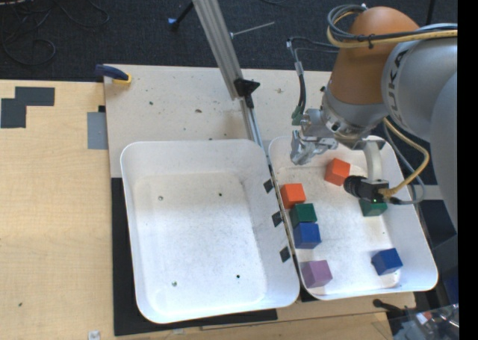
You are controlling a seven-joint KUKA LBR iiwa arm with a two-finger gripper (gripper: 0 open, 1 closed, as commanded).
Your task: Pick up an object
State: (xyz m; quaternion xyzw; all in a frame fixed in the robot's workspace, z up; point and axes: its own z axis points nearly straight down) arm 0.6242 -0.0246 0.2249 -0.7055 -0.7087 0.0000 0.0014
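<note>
My gripper (302, 150) hangs over the far left part of the right bin (418, 275), with no block under it. An orange block (337, 172) lies just to its right. Along the bin's left wall, from far to near, sit an orange block (292, 194), a dark green block (304, 214), a blue block (307, 235) and a purple block (317, 272). A second green block (374, 208) is partly hidden on the right side. Another blue block (387, 261) rests near the front right corner.
The left bin (134, 181) stands beside the right one, with small black clips along the shared wall (276, 219). A slanted aluminium post (220, 39) rises behind the bins. A blue and yellow clamp (112, 73) sits at the bench's far left corner.
</note>
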